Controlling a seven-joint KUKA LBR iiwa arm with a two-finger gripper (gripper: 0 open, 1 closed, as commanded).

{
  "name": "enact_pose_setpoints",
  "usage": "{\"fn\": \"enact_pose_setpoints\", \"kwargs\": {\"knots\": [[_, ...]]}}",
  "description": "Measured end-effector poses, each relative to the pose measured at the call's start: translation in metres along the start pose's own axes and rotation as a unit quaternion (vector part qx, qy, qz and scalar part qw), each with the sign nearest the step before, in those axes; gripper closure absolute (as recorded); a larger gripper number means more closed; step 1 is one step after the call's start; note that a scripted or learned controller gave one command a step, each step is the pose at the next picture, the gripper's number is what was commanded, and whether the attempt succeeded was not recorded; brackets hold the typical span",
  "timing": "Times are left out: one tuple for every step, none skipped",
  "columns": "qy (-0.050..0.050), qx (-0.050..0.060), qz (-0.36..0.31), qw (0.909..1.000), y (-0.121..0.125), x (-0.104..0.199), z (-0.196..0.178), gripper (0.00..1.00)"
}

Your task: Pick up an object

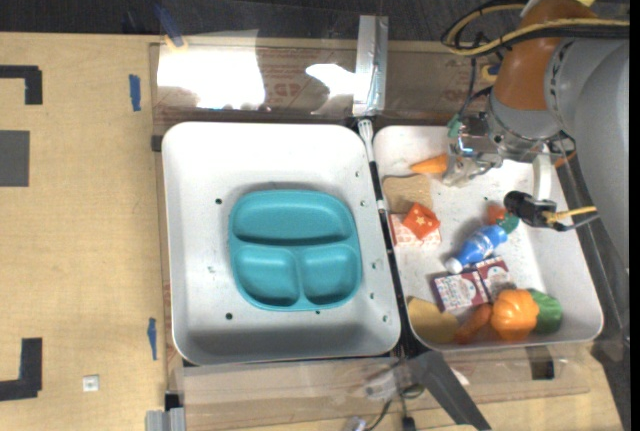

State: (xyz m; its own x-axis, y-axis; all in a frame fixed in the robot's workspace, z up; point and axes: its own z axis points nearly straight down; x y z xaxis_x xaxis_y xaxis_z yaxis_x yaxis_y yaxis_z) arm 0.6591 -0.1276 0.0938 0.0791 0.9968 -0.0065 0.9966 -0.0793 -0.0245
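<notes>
My gripper [463,164] hangs low over the far part of the right bin [575,269], just right of a small orange carrot piece [430,164]. Nothing is visibly held. Toward the front, the bin holds a brown flat slice [403,190], a red-orange box [418,222], a blue bottle [479,246], a maroon and white carton [470,287] and an orange pepper [513,312] with a green piece [547,304] beside it.
The left bin [190,169] holds a teal divided plate [295,247]. A metal divider [370,69] stands behind the two bins. The grey arm [590,89] reaches in over the right bin's far right corner.
</notes>
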Motion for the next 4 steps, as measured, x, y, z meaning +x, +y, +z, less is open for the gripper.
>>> {"fn": "enact_pose_setpoints", "kwargs": {"knots": [[0.000,-0.004,-0.001,1.0000,0.002,0.001,-0.002,0.00],[-0.001,0.002,-0.001,1.0000,-0.001,0.000,-0.010,1.00],[-0.001,0.001,-0.001,1.0000,0.000,0.000,-0.010,0.00],[-0.002,0.001,-0.002,1.0000,0.000,0.000,-0.021,1.00]]}}
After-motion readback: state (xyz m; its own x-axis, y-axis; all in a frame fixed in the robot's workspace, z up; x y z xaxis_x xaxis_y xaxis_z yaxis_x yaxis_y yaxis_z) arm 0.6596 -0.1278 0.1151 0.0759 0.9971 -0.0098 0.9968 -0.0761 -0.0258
